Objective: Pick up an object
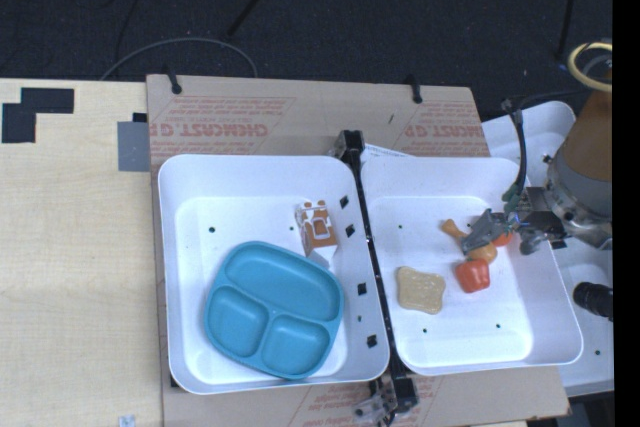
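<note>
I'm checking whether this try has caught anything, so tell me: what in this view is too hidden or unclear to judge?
- Gripper: its fingers blur into dark clutter over the orange piece, so any grasp is unclear.
- Orange piece: partly covered by the gripper; shape unclear.
- Red object: its top edge meets the gripper; contact unclear.
- Small orange-and-white item in the left bin: too small to identify.

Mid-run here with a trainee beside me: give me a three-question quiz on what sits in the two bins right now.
1. True or false: the blue divided plate lies in the left bin.
2. Which item lies nearest the gripper? A) the beige flat piece B) the red piece C) the small orange-and-white toy
3. Fill in: the right bin holds the beige flat piece, the red piece and a small ____ piece by the gripper.

Key: 1 true; 2 B; 3 orange
</note>
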Robot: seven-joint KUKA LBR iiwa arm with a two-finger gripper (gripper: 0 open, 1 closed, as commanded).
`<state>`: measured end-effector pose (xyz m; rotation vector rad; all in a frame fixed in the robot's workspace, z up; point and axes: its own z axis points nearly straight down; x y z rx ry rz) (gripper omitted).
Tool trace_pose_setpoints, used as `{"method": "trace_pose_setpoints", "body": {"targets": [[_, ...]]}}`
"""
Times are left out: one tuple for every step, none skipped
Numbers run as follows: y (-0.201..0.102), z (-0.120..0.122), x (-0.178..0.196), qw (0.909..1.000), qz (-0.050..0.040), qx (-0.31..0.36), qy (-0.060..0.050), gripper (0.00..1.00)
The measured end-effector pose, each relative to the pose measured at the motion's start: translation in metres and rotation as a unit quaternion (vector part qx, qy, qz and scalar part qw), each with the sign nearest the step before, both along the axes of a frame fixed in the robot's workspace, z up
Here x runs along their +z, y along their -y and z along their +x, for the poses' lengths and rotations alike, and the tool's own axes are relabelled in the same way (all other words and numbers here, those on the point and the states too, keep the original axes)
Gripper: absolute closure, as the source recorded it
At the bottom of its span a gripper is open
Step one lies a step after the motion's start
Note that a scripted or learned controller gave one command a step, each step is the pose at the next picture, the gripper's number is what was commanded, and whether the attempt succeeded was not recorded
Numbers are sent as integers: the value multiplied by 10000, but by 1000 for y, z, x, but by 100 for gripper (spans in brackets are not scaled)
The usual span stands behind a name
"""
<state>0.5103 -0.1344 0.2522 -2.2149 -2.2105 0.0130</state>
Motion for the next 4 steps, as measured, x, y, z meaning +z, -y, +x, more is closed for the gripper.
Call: {"method": "trace_pose_setpoints", "body": {"targets": [[0, 2, 6, 10000, -8, 11, 54, 0], [-2, 0, -37, 10000, -4, 9, 38, 0], [-4, -2, -81, 10000, -3, 8, 36, 0], [-7, -6, -124, 10000, -1, 9, 36, 0]]}}
